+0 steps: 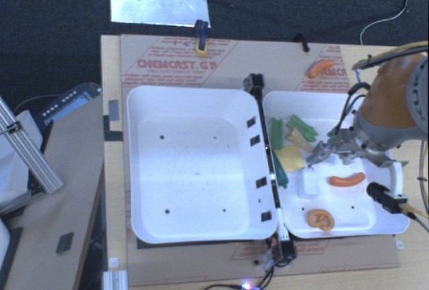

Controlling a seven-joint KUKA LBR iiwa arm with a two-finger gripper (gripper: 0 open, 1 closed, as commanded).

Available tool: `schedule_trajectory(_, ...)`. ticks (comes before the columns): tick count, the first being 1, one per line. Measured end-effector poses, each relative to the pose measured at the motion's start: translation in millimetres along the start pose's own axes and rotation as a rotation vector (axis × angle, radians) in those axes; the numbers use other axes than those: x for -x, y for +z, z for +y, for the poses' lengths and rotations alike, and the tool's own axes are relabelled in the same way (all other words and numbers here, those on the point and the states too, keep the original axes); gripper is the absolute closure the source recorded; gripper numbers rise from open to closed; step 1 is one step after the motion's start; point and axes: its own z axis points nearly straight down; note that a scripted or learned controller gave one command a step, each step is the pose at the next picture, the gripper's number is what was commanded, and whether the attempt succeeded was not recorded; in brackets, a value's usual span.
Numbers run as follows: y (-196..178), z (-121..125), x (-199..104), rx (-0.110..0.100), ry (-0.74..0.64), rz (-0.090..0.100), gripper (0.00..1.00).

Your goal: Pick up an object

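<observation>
a: over the right bin [348,100], the claw [316,155] hangs low, reaching in from the right on the grey arm [395,104] with the orange band.

b: how wide is it?

a: cannot tell. the tip is a small grey blur, and nothing shows plainly between it.

b: what lies around it?

a: just left of the claw and a little below lies a yellow flat piece [291,159], close enough that i cannot say whether they touch. up and to the left are green pieces [301,126], with a dark green strip [277,148] further left along the bin wall. just below sits a pale block [310,183].

b: and to the right?

a: right and below lies an orange sausage [346,180], clear of the claw. well below, near the front wall, is a pretzel [320,219]. another orange sausage [321,68] rests on the board above the bin. the left bin [194,161] is well off to the left.
</observation>
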Motion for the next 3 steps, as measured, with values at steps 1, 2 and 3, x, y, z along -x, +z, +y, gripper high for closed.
schedule_trajectory(1,35,62,-35,0.020,-0.012,-0.004,0.00)
schedule_trajectory(2,22,61,-33,0.021,-0.009,-0.003,1.00)
schedule_trajectory(3,-75,121,-113,0.032,-0.017,-0.001,1.00)
